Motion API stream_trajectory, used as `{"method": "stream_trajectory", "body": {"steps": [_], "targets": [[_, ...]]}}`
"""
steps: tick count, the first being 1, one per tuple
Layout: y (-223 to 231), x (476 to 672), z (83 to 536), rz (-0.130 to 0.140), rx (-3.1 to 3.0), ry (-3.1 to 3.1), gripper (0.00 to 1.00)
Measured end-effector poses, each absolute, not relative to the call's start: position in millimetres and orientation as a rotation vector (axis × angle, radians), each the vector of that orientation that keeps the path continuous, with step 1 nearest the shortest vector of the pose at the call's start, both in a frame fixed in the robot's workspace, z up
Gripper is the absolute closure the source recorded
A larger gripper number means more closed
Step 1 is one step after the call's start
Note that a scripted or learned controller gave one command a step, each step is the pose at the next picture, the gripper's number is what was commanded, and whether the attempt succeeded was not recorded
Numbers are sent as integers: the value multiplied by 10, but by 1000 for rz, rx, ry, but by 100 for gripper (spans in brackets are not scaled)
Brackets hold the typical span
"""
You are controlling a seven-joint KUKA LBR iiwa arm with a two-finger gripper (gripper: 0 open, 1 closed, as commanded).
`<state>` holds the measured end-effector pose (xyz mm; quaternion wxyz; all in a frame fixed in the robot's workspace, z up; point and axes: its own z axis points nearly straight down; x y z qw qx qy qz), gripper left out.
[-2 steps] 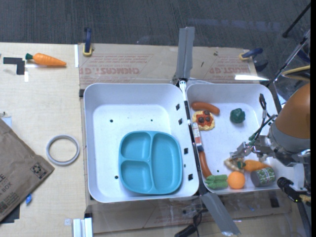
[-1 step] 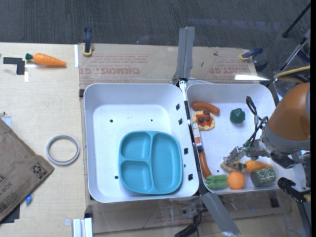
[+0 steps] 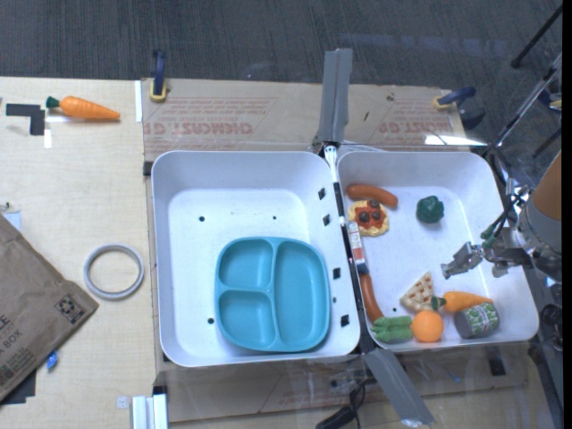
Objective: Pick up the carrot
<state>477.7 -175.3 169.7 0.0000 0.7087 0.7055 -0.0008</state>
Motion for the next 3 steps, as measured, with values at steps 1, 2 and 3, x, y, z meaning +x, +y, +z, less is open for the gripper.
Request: {"method": "stream_trajectory", "body": {"steps": [1, 2, 3], "targets": [[-1977, 4772, 911, -1, 1996, 2427, 0], [-1933, 4783, 993, 8, 1998, 2436, 100], [-1934, 4782, 993, 8, 1999, 2436, 0]]}}
